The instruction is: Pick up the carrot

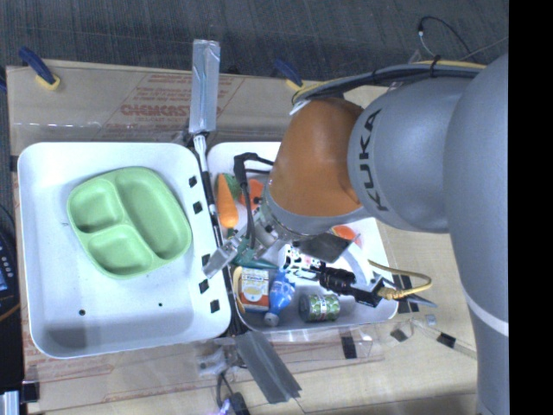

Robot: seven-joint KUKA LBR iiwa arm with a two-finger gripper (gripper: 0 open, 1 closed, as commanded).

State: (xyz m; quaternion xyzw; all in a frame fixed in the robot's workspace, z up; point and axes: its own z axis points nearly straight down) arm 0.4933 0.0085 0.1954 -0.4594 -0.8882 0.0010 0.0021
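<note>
Orange carrot (225, 201), pale green plate (130, 221) — white bins (52, 258), blue bottle (281, 296)

This place looks like a robotics lab: a big grey arm (432, 154) works over two white bins (52, 318) on a taped cardboard bench (130, 98) with loose cables (441, 37).

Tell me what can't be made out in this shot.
- Gripper: the wrist covers it, so its state can't be told.
- Carrot: partly hidden by the arm.
- Right bin: mostly covered by the arm.
- Bottle and can: labels too small to read.
</note>
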